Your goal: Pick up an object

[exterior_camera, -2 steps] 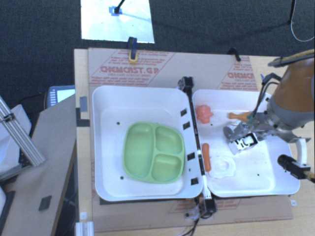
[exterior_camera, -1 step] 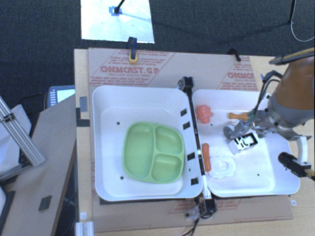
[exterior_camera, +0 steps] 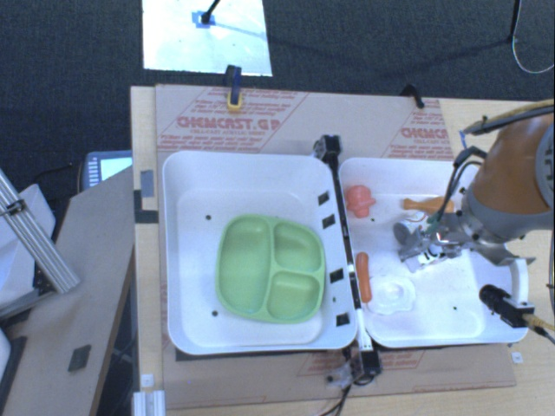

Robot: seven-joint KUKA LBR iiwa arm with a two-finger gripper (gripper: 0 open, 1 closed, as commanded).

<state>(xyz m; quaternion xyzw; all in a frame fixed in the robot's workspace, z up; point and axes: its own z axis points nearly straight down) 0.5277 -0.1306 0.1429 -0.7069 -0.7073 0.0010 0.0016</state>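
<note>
My gripper (exterior_camera: 411,246) is low in the right bin (exterior_camera: 460,319), near its middle, with the grey and orange arm reaching in from the right. A pink lumpy toy (exterior_camera: 359,199) lies at the bin's far left corner. An orange carrot-like piece (exterior_camera: 422,204) lies just behind the gripper. A red-orange sausage (exterior_camera: 363,276) rests along the left wall. A pale, egg-like white piece (exterior_camera: 392,294) sits just in front of the gripper. Nothing is visibly held.
The left bin (exterior_camera: 191,198) holds a green divided plate (exterior_camera: 270,269). A black divider (exterior_camera: 340,232) runs between the two bins. Both bins rest on a cardboard sheet (exterior_camera: 286,115) on the bench.
</note>
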